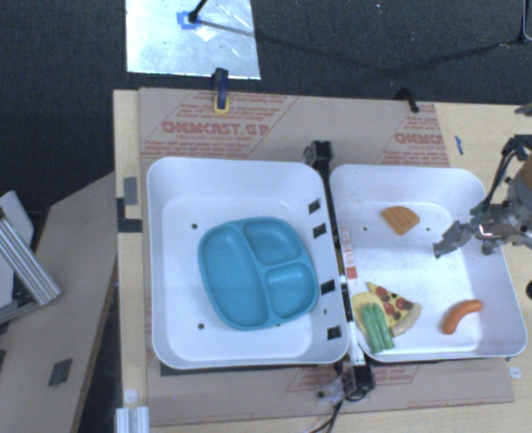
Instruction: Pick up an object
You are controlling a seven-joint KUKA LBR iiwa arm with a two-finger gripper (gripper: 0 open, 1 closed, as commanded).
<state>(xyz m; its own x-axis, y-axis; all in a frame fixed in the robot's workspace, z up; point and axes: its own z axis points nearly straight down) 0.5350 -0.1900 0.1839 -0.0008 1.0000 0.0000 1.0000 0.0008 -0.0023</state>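
Note:
The right bin [496, 332] holds several toy foods. An orange wedge [400, 218] lies at its back, and a pizza slice [396, 306] sits at the front left with a green vegetable piece [374, 324] against it. An orange sausage [462, 315] is at the front right. My gripper [466, 243] hangs over the right side of this bin, right of the orange wedge and above the sausage in the picture. Its fingers are open and nothing is between them.
The left bin [176, 188] contains a blue divided plate [257, 271]. A black divider with clips [329, 242] runs between the two bins. Both bins rest on a cardboard sheet [248, 120] over the bench. A metal frame [13, 251] stands at the left.

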